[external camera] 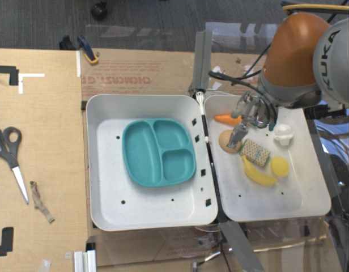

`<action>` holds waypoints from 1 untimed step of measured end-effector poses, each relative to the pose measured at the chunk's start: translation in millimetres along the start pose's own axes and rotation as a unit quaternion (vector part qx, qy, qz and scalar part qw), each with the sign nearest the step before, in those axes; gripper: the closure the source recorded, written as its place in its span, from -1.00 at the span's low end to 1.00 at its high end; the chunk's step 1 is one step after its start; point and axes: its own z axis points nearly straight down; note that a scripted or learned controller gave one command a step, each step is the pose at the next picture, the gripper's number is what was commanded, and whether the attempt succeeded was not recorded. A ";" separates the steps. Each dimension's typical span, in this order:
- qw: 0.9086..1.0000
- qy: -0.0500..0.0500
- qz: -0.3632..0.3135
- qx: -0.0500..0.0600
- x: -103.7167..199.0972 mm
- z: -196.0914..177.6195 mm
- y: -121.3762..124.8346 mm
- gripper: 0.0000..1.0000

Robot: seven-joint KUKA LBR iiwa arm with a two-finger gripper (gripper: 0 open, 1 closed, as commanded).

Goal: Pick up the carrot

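Your claw (245, 120) hangs in the right bin (310, 205), fingers apart, nothing between them, just beside the carrot (226, 118) at the bin's far left. Shift toward it, straddle its middle. Banana (258, 174), lemon (279, 166) sit nearby; the left bin (101, 197) holds a teal tray (159, 152).

Below the gripper (245, 123) lie a banana (258, 174), a lemon (279, 166) and a sponge (255, 152) (speckled); far left, a teal plate (159, 152) and scissors (11, 154).
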 end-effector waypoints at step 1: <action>0.998 0.001 -0.056 0.000 -31.6 80.4 -33.5 -1.00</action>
